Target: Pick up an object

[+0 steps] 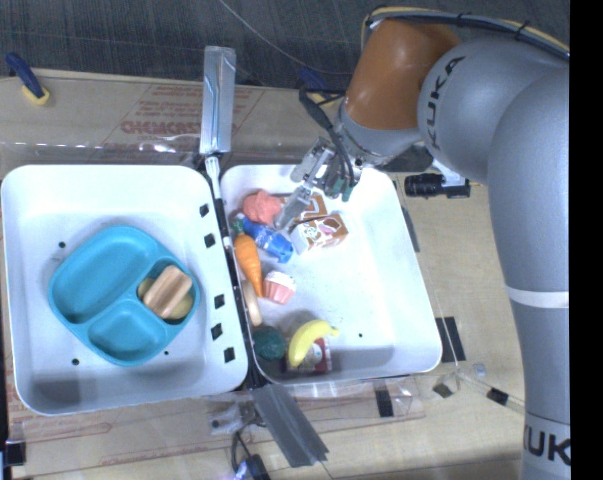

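Objects for picking lie in the right bin (pixel 401 298), clustered along its left side and near corner. Pink lumpy item (pixel 262 207) sits at the far left of that bin. Beside it, a small carton with brown and white print (pixel 321 231). A blue bottle-like item (pixel 274 243) lies between the pink item and the carrot (pixel 247 262), which runs lengthwise along the divider wall. Just beside the carrot's lower end, a small pink cupcake shape (pixel 279 287). At the near edge: a dark green round piece (pixel 270 344), a yellow banana (pixel 308 338), something red partly under the banana.

Left bin (pixel 41 208) holds a blue divided tray (pixel 106 293); a tan bread-like roll (pixel 167 291) rests in its right compartment.

Arm (pixel 481 98) reaches in from the right, orange band above the wrist. Hand (pixel 303 200) hangs low over the far part of the right bin, directly above the carton and blue item. Fingers too cluttered and small to read; cannot tell whether spread or pressed together, nor whether anything is pinched.

Worktop (pixel 461 368) shows cardboard behind the bins.
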You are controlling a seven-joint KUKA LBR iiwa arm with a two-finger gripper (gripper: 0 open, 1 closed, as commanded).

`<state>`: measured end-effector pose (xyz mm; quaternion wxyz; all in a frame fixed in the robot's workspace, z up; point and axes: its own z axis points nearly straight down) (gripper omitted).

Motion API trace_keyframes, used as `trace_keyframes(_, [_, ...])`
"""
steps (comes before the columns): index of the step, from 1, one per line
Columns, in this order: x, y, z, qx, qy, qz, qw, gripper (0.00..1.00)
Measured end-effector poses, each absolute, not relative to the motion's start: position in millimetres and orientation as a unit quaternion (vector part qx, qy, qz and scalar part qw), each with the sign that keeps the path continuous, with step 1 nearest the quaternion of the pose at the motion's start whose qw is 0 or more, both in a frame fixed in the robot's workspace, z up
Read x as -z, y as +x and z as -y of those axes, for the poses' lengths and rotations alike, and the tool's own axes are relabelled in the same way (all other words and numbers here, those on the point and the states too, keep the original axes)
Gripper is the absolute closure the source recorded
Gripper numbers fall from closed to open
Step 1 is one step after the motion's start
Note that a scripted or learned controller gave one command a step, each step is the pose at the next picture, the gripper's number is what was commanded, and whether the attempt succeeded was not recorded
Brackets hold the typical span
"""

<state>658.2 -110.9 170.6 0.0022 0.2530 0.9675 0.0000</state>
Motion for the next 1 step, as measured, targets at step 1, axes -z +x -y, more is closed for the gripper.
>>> trace_keyframes(1, [-122.7,620.6,103.2,-0.0011,0.305,-0.952,0.007,0.0])
